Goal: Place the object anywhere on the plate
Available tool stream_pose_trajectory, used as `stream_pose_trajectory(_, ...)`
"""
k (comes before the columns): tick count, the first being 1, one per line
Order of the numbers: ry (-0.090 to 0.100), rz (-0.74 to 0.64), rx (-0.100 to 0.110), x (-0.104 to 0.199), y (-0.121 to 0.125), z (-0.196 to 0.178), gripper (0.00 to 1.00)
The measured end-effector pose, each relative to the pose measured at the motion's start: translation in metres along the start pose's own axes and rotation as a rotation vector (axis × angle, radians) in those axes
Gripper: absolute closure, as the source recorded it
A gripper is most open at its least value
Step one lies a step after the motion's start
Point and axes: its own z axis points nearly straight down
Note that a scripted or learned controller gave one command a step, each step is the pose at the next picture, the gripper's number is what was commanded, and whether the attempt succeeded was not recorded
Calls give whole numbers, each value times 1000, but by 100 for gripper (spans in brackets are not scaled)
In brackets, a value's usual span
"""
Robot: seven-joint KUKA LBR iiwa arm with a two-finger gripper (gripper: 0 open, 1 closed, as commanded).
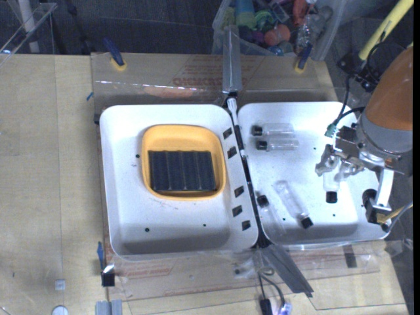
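Over the right bin (348, 113), near its right wall, hangs the hand (333, 176) on the grey arm (387, 120) with the orange band. Its fingers point down and look slightly apart, with a small dark-tipped piece below them at about mid-bin height; whether anything sits between them I cannot tell at this resolution.

Objects near the hand, all in the right bin:
- Just left and below: a clear vial (293, 204) with a black cap, lying at a slant on the bin floor, apart from the hand.
- Left and above: two clear vials (275, 137) with black caps, lying side by side, well apart from the hand.
- A small black cap or piece (262, 201) lies further left, by the divider.

Far left of the hand, in the left bin (118, 176): the yellow plate (152, 143), carrying a dark ribbed insert (183, 171). No vial lies on it.

Writing: none readable on the vials, bins or tabletop (46, 176). A clear tub of coloured toys (272, 12) stands beyond the bins, up and left of the hand.
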Motion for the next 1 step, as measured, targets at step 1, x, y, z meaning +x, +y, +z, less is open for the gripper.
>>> stream_pose_trajectory(1,0,0,0,0,0,0,0)
